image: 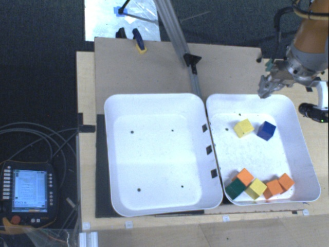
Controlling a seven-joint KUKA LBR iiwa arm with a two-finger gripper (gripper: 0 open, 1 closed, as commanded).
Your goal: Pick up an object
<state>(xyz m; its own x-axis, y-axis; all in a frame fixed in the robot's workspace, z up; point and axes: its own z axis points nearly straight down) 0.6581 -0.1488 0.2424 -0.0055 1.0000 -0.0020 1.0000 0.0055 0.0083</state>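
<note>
Cubes untouched: yellow cube [243, 127] and blue cube [266, 130] mid right bin [303, 153], a cluster at its near edge. Claw [265, 89] seen above the bin's far rim; spread cannot be told. Nothing lifted; grasp pending.

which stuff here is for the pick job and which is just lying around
For the job: gripper; right bin with yellow cube, blue cube, and a corner cluster of orange, yellow and green cubes.

Lying about: left bin; teach pendant; cables.
</note>
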